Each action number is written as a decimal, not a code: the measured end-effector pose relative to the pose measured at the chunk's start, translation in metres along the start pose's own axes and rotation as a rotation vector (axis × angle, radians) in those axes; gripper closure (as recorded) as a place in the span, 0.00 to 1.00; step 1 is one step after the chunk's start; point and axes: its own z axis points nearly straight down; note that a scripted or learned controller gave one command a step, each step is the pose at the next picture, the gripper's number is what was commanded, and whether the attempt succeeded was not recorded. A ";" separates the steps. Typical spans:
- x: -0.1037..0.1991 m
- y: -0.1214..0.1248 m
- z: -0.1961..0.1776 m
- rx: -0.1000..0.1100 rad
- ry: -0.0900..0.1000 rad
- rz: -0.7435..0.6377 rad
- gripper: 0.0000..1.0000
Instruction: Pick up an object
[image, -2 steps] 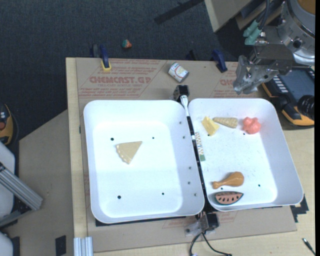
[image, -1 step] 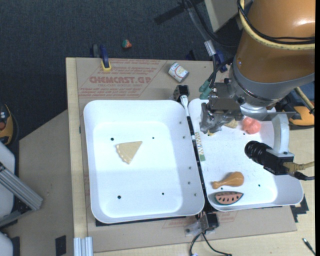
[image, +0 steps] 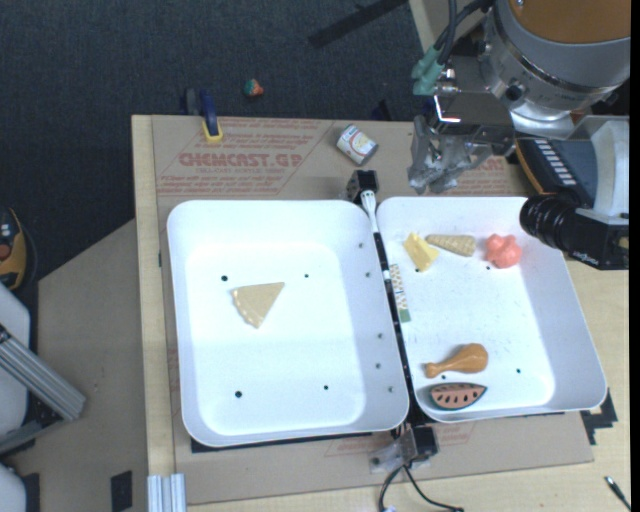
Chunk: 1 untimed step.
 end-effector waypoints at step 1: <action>0.033 0.020 0.111 0.028 -0.008 0.001 1.00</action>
